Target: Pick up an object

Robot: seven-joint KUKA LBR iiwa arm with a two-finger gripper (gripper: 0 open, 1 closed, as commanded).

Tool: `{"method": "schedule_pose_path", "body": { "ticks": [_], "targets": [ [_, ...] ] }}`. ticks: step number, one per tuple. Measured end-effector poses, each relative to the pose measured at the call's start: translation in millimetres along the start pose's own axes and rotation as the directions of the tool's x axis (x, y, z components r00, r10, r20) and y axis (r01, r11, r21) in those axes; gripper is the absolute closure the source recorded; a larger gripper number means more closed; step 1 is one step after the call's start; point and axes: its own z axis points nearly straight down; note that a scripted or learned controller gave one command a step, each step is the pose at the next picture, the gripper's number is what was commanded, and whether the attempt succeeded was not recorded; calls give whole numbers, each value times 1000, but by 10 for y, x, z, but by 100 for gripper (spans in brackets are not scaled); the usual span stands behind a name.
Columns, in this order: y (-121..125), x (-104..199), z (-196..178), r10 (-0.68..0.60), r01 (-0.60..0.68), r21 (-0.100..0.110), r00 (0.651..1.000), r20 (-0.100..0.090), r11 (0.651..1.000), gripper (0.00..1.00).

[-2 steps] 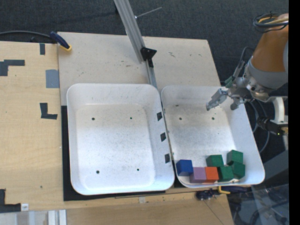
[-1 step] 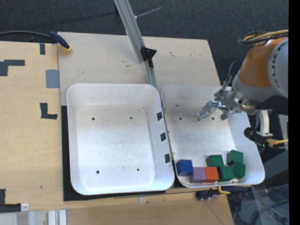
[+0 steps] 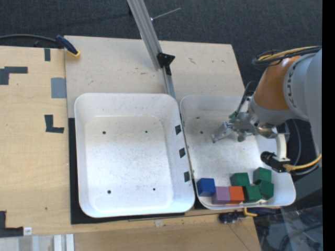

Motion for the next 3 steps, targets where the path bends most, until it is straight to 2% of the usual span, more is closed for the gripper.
{"method": "schedule_pose_path", "body": {
  "ticks": [1,3],
  "targets": [
    [13,7,-139,-1,1,-5,1000,0,1000,100],
    [45,-61,-1035,0,0,-11,1000,1,1000,100]
  ]
}}
